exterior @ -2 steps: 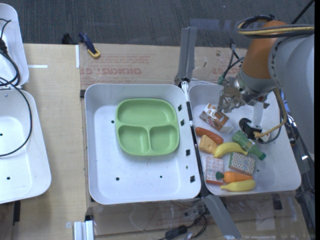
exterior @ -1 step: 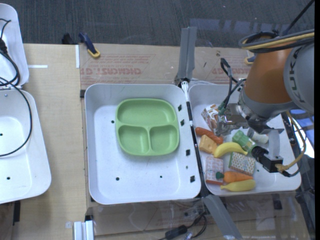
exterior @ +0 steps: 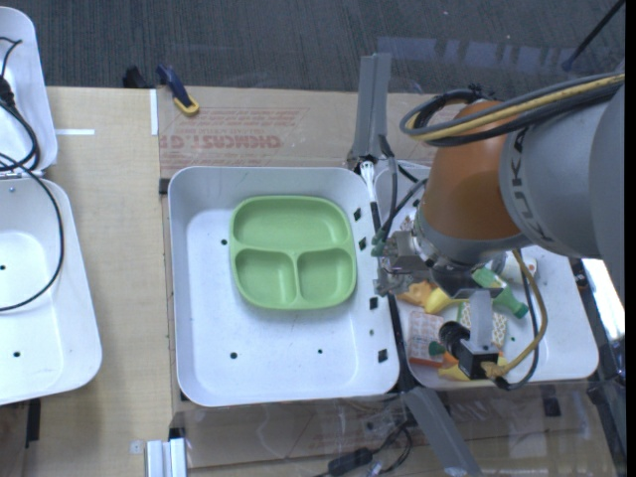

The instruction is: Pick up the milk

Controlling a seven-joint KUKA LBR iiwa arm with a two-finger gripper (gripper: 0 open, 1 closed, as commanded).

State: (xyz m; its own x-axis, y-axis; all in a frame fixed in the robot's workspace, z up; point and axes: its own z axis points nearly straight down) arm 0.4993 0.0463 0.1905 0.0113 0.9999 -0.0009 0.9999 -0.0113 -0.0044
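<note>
The arm reaches over the right bin (exterior: 556,361) and covers most of it. My gripper (exterior: 399,274) hangs low at that bin's left wall, and the wrist above it hides much of it. Just in front of it lies a white carton with red print (exterior: 425,334), which may be the milk. The carton lies flat on the bin floor, apart from the gripper. Nothing shows between the gripper and the carton.
A yellow toy (exterior: 427,294), a green piece (exterior: 500,299) and an orange piece (exterior: 454,372) lie around the carton. The left bin (exterior: 199,296) holds a green divided plate (exterior: 294,252). A blue and yellow clamp (exterior: 177,91) lies on the bench behind.
</note>
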